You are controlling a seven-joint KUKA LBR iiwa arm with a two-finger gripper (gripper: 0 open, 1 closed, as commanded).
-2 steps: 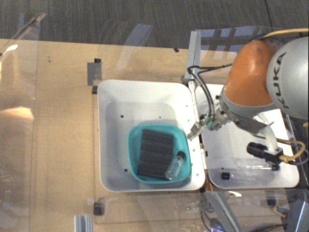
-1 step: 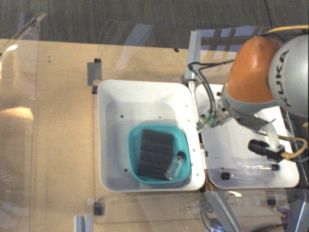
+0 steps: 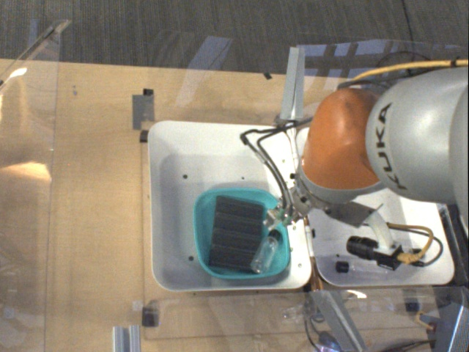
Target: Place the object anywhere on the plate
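Wooden desk (image 3: 80, 218) carried two white bins, and in the left bin (image 3: 172, 196) my claw (image 3: 281, 216), its grip impossible to judge, hung beside the clear object (image 3: 265, 253) lying on the teal plate's (image 3: 204, 211) right side.

Robotics lab, KUKA arm (image 3: 410, 134), wooden bench (image 3: 80, 218), white bins (image 3: 165, 196)

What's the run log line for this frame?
arm: over left bin | gripper: at plate's right rim | plate: teal | on plate: dark ridged block, clear bottle-like item | grasp: unclear
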